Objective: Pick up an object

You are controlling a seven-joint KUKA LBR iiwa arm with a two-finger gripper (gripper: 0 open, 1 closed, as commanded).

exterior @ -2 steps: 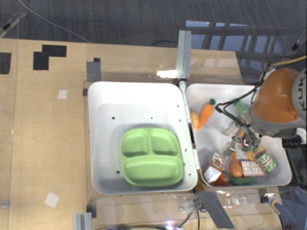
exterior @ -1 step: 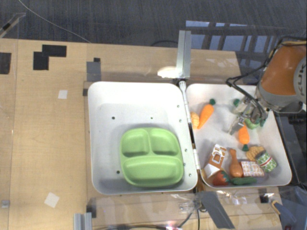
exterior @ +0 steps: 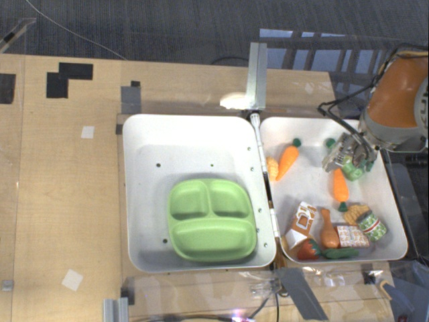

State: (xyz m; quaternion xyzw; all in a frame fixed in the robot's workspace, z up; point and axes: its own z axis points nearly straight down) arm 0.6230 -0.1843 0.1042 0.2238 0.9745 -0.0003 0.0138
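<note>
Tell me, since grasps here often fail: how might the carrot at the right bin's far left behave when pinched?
The carrot looks like smooth moulded plastic, so probably light, stiff and slippery. Its tapered round body could roll or squirt sideways.

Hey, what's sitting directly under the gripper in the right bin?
Under the gripper a carrot lies on the right bin floor, its green top tucked beneath the fingers. Whether the fingers actually touch it is hidden by the gripper body.
</note>
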